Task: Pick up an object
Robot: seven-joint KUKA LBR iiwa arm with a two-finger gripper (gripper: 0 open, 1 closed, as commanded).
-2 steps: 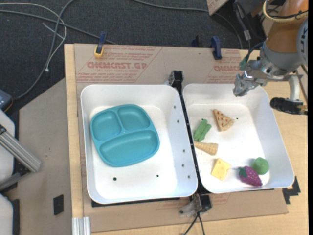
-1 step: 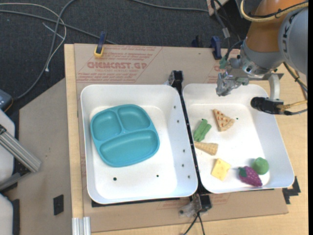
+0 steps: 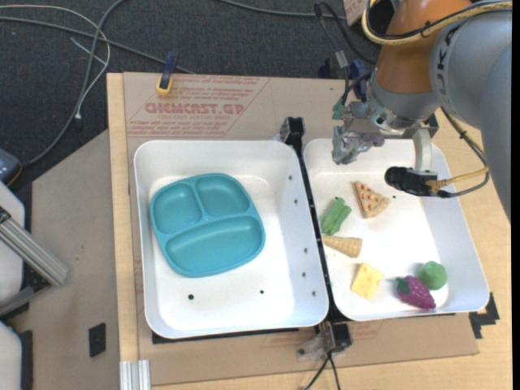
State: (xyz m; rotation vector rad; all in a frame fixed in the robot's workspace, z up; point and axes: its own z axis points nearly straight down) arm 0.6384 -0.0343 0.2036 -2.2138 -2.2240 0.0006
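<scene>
The right bin holds a pizza slice, a green pickle-shaped piece, an ice-cream cone, a yellow cheese block, purple grapes and a green round piece. My gripper hangs over the far left corner of the right bin, above and behind the pizza slice, apart from every object. Nothing shows between its fingers.
The left bin holds a teal divided plate. A black clamp sits at the far end of the divider between the bins. A black cable hangs from the arm over the right bin. Cardboard lies under both bins.
</scene>
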